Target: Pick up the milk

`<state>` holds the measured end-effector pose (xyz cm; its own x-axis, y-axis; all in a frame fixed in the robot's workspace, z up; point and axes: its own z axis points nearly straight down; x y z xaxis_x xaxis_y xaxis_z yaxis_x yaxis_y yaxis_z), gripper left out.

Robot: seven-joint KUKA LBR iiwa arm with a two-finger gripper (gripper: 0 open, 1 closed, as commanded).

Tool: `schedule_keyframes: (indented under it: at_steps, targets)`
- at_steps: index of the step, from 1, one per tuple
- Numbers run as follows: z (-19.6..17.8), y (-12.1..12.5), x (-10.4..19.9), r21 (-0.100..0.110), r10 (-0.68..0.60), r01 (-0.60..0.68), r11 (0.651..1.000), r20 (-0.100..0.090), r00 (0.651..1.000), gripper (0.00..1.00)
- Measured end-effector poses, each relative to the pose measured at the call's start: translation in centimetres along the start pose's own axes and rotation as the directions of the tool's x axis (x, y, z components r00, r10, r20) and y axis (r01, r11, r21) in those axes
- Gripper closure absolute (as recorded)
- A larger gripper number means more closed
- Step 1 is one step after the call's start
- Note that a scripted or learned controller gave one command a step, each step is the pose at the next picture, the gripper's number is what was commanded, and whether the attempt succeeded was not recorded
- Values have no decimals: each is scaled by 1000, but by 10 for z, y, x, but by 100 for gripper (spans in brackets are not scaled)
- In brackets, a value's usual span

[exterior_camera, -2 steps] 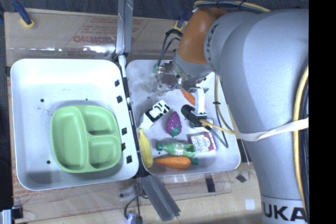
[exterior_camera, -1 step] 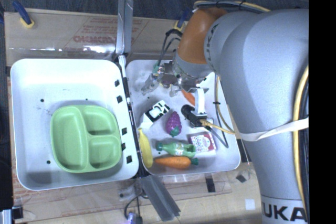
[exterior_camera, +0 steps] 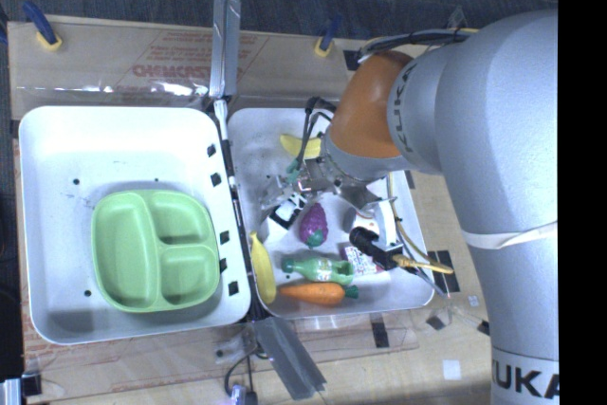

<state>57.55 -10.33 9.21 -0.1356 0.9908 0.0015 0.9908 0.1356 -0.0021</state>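
Observation:
My gripper (exterior_camera: 302,187) is low in the right bin (exterior_camera: 248,156), under the orange wrist band, near the bin's middle. Just below and left of it lies a small white and dark carton (exterior_camera: 283,212), which may be the milk. A purple eggplant (exterior_camera: 313,223) lies right beside the gripper's tip. Nothing shows as lifted off the bin floor.
The right bin also holds a yellow piece (exterior_camera: 297,145) at the back, a banana (exterior_camera: 262,270) along the left wall, a green bottle (exterior_camera: 318,268), a carrot (exterior_camera: 311,294) and a white and red packet (exterior_camera: 364,263). A green divided plate (exterior_camera: 156,251) sits in the left bin (exterior_camera: 57,147).

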Motion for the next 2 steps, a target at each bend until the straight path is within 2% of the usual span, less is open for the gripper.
schedule_keyframes:
  at_steps: [1,2]
  targets:
    - [-11,1,-1,-2,-4,4,1000,1,1000,100]
    - [-99,-56,68,1,192,-192,981,1,981,100]
